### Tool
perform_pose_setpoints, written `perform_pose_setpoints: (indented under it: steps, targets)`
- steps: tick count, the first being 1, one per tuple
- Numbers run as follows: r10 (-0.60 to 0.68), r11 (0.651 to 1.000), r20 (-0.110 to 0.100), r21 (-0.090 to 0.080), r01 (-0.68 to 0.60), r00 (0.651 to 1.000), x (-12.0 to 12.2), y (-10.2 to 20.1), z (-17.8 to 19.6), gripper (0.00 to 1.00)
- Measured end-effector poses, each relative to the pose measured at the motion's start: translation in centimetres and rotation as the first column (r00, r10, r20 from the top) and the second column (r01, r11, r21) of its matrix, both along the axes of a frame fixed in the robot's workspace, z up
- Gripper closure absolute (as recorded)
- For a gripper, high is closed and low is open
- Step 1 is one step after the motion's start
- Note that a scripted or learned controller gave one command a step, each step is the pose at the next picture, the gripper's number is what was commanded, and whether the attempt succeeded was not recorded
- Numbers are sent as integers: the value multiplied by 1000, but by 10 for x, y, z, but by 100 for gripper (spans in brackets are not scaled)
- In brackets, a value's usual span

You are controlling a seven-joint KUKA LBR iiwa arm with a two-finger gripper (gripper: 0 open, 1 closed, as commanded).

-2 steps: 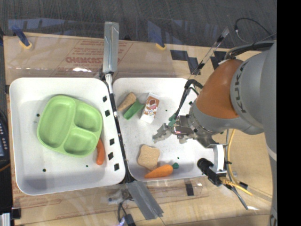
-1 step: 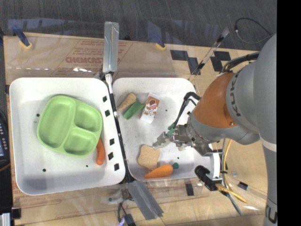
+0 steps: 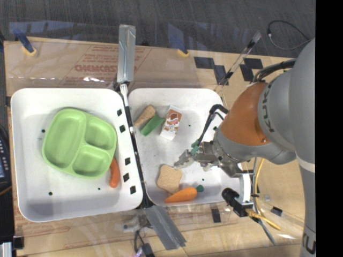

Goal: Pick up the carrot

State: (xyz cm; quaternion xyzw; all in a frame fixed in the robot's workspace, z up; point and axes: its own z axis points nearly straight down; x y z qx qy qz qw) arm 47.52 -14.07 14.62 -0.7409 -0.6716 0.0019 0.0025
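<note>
Lying along the near edge of the right bin [image 3: 211,98], the carrot [image 3: 182,195] rested just beside a bread slice [image 3: 169,179], its green top pointing right. Above them the gripper [image 3: 187,158] hovered over bare bin floor, fingers parted a little with nothing between them. Farther back a milk carton [image 3: 171,122], a green block [image 3: 153,126] and a tan piece [image 3: 143,115] sat near the far edge; the left bin [image 3: 27,143] held a green plate [image 3: 79,142] and a second small carrot [image 3: 114,173]

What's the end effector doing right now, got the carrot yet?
End effector: cannot tell open or closed; nothing visibly held. It sits above the carrot, which lies in the right bin.
</note>
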Motion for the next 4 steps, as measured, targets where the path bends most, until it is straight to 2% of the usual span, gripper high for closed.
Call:
perform_pose_setpoints:
  steps: [2, 3, 4]
  targets:
    - [0, 1000, 0, 0, 0, 1000, 0, 0, 0, 0]
    - [82, 997, 5, 0, -82, 997, 2, 19, 48, 0]
    - [-9, 1000, 0, 1, 9, 1000, 1, 6, 37, 0]
